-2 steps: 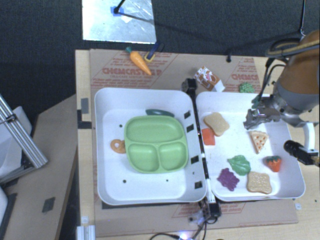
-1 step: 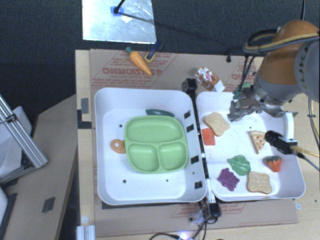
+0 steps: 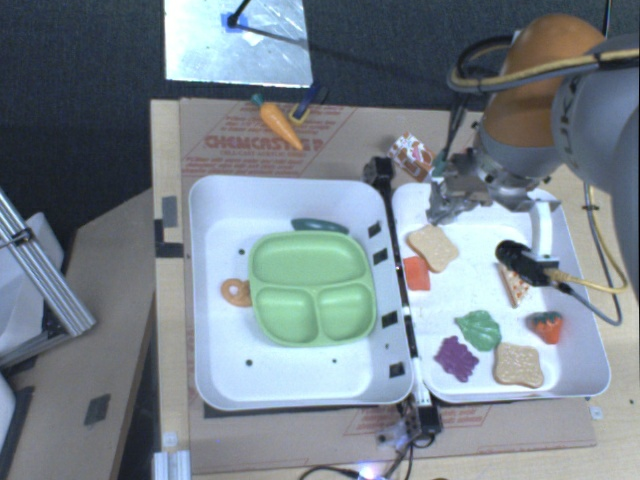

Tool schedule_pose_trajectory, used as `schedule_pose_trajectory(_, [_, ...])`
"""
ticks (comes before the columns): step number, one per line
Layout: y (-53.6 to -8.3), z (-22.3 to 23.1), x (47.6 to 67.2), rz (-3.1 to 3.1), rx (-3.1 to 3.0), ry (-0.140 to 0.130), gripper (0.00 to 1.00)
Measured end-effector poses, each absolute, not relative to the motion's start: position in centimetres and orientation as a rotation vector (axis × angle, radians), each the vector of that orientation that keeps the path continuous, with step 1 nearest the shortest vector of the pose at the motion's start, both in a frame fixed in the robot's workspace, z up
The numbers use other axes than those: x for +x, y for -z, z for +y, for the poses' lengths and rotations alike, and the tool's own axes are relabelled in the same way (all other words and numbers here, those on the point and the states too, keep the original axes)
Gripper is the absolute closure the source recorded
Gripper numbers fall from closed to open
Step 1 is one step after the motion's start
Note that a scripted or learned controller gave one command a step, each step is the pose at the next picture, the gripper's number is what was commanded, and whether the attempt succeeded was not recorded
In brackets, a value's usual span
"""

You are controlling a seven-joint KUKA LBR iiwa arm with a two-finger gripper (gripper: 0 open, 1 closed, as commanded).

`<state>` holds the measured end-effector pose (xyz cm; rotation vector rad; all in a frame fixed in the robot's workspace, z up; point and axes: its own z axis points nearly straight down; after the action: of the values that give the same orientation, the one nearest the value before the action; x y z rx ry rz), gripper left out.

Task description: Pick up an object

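A green divided plate (image 3: 308, 286) sits in the middle of the left bin (image 3: 210, 368). A small orange ring (image 3: 236, 292) lies just beside the plate's left edge, and a dark teal piece (image 3: 320, 225) peeks out behind its far rim. Beyond the bins, a toy carrot (image 3: 279, 124) lies on the cardboard sheet (image 3: 215, 143) covering the bench. Further back is a shiny metal square (image 3: 236, 26). A wrapped candy (image 3: 411, 155) rests near the right bin's far corner.
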<state>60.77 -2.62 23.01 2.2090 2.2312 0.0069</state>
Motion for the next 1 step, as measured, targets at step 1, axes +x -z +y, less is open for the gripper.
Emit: schedule_pose_trajectory(1, [-23.47, 2.21, 62.84, 2.231, 2.210, -0.007, 1.00])
